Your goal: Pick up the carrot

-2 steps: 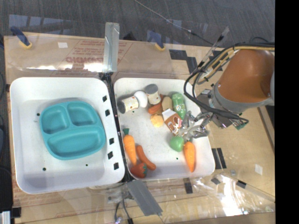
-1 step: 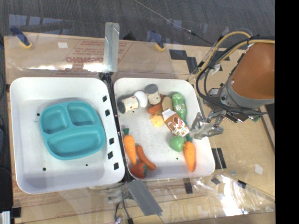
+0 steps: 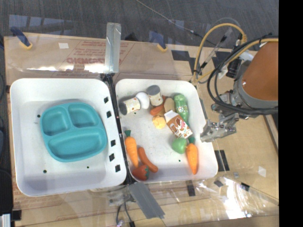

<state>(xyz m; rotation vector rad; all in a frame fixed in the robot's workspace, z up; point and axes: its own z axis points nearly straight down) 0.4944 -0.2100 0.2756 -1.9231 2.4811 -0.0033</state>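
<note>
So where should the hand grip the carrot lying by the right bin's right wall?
Probably across the thick upper half of the carrot, coming straight down from above. It lies lengthwise along the right bin's wall, leafy end touching a green vegetable, so the fingers would best close from left and right.

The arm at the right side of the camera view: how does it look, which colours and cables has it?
The arm has a large rounded orange section, with grey housing below it. Black cables and one yellow cable loop around its upper part. The gripper at its end is a small grey metal assembly, beside the right bin.
</note>
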